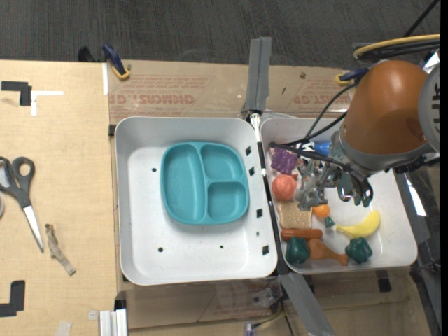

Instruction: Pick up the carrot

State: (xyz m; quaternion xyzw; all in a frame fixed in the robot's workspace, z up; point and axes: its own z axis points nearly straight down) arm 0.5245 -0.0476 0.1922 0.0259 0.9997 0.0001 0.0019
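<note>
We logged the pincer [309,200] low in the right bin [399,257], its opening impossible for us to tell, with the carrot [320,212] just below-right of its tip, crowded by a banana [362,224], presumably forcing a steep approach.

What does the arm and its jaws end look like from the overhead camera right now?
The arm's wrist carries a large rounded orange band below grey housing at the frame's right edge. Black cables run from it down to a dark grey metal gripper, a cluttered mechanism of small parts. A yellow-and-black hose loops behind the arm. No printed markings are legible.
</note>
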